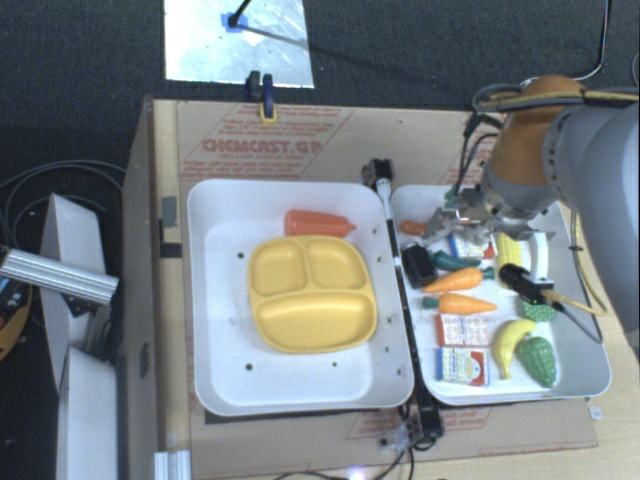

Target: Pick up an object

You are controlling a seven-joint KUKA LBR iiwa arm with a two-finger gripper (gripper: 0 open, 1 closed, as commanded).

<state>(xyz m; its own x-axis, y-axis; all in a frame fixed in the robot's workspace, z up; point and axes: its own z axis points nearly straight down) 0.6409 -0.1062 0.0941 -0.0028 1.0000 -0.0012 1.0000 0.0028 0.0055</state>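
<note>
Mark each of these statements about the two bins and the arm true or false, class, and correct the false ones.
1. The yellow divided plate lies in the left bin. True.
2. The banana lies on the yellow plate. False: it is in the right bin.
3. One carrot lies in the left bin beside the plate. True.
4. The arm reaches over the left bin. False: it is over the right bin.

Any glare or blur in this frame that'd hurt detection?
Camera view: strong glare on the foil sheet at top; the white left bin is bright but not washed out; the gripper region over the right bin is soft and cluttered; overall slightly grainy.
</note>
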